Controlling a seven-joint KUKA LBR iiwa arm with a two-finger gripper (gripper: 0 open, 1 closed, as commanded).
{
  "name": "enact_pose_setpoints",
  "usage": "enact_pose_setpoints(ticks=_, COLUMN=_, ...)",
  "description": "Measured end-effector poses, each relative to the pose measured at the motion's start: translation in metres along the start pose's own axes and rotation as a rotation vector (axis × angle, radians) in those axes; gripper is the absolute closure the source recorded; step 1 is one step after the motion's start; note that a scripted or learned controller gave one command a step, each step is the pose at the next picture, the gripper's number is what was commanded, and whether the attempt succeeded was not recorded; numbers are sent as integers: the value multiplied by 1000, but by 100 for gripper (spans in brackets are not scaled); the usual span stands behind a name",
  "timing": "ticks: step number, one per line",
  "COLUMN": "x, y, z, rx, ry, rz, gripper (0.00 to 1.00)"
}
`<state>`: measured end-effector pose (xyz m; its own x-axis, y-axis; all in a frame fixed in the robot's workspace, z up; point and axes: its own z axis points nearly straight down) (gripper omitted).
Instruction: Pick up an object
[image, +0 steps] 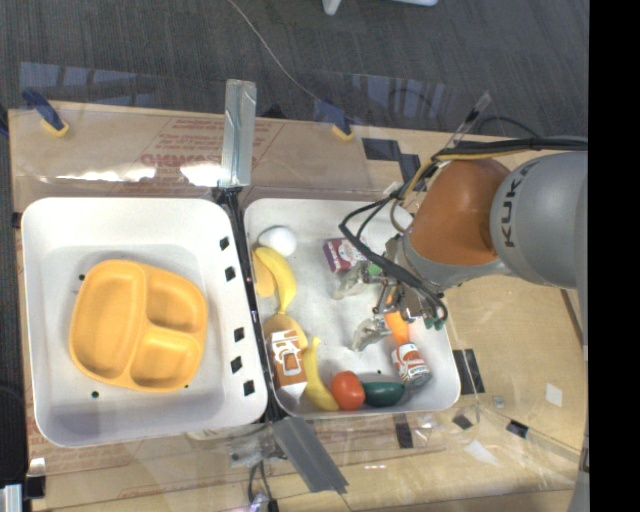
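My gripper hangs low in the right bin, below the orange wrist band. Its two silver fingers stand apart, open, with bare bin floor between them. A purple packet lies just beyond the upper finger. A small orange piece sits right beside the gripper's base, and a red-labelled can lies below it. Along the bin's left side are a white ball, a banana and an orange carton. A second banana, a tomato and a dark green item line the near edge.
The left bin holds a yellow divided tray. Black cables loop from the wrist over the right bin's far side. A taped metal strip stands at the divider between the bins.
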<state>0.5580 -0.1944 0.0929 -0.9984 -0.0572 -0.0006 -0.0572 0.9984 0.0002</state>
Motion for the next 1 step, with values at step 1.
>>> enact_pose_setpoints(ticks=1, x=-60, y=33, z=0, rx=-1, ry=-3, rz=45, gripper=0)
